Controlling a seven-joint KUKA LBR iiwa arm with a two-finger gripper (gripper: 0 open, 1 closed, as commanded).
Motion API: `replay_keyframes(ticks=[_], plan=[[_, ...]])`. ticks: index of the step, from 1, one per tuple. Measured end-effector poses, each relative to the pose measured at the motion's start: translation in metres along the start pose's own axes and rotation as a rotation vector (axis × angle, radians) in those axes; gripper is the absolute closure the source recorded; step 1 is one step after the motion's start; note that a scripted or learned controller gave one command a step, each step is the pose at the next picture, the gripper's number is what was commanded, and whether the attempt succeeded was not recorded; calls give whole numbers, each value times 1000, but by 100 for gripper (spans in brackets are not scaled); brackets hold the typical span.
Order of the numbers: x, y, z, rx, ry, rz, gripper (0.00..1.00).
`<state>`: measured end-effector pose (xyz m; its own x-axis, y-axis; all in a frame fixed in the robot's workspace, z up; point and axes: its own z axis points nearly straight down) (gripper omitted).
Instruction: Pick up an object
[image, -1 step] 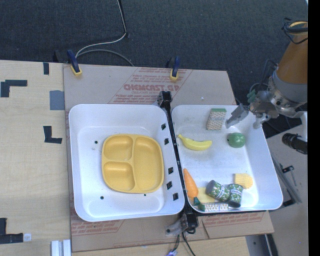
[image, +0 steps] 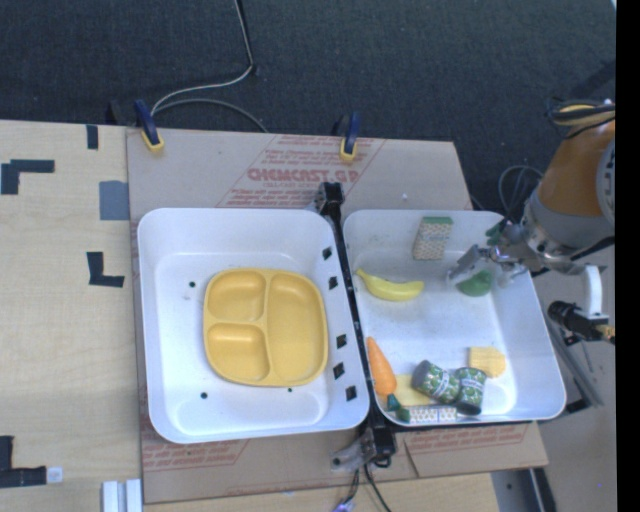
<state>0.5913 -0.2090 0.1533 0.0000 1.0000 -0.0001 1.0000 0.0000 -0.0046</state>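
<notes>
My gripper (image: 482, 266) hangs low over the right side of the right bin (image: 527, 330), reaching in from the right. A small green object (image: 477, 284) lies directly under or against its tip, partly hidden by it. Elsewhere in that bin lie a yellow banana (image: 391, 288), a green-and-white speckled block (image: 432, 238), an orange carrot (image: 381, 367), two dark green cans (image: 449, 385) and a yellow wedge (image: 487, 361). I cannot tell whether the gripper is touching the green object.
The left bin (image: 170, 300) holds a yellow divided plate (image: 266, 327). Black clips run along the wall shared by the two bins (image: 343, 300). Both bins sit on a cardboard sheet (image: 290, 170) held by clamps at the back edge. The arm's grey body (image: 578, 205) stands to the right.
</notes>
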Motion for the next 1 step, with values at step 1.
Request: replay_keyframes(ticks=[1], plan=[[33, 27, 66, -8, -2, -2, 0]])
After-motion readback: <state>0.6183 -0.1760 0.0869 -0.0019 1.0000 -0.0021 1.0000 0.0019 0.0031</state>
